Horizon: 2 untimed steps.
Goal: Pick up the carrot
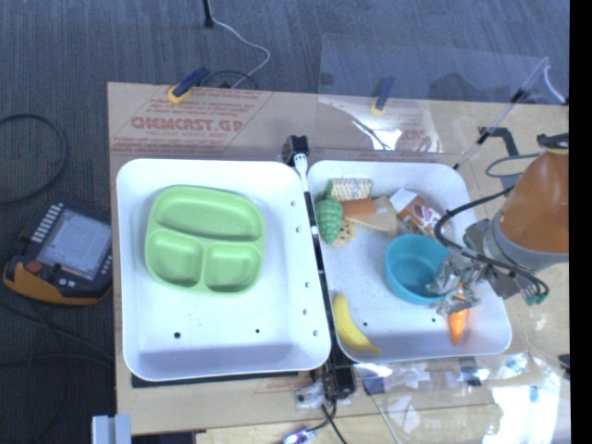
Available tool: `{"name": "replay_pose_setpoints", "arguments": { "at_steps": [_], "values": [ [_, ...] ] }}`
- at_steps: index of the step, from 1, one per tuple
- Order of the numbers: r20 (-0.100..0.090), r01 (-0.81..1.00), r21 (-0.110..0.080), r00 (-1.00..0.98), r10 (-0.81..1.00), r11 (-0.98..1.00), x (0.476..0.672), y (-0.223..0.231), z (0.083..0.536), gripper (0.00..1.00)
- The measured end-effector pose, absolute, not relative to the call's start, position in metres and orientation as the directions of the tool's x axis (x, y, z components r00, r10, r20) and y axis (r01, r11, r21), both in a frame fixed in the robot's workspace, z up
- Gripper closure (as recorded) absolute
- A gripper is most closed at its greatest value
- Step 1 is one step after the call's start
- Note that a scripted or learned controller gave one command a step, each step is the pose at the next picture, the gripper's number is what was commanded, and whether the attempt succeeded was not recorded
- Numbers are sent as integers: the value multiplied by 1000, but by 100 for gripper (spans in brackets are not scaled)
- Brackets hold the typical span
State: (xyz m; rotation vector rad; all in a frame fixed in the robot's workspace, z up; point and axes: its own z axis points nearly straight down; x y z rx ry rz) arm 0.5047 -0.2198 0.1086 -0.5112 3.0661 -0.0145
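Observation:
The small orange carrot (457, 324) lies in the right bin (407, 340) near its front right corner. My gripper (455, 289) hangs just above the carrot's top end, right beside the blue bowl (414, 266). The gripper's metal parts and cables blur together there. I cannot tell whether the carrot sits between them.
The right bin also holds a yellow banana (351, 324) at the front left, a green knobbly toy (329, 218), a bread-like piece (370, 213) and snack packets (418, 213) along the back. A green divided plate (203, 239) lies in the left bin (166, 340).

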Motion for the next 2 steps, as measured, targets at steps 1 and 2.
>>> {"name": "replay_pose_setpoints", "arguments": {
  "at_steps": [1,2],
  "values": [
    [-23,-324,-9,-946,-324,946,502,-219,104,0],
    [-17,-108,-10,-994,-108,994,498,-194,94,0]
  ]
}}
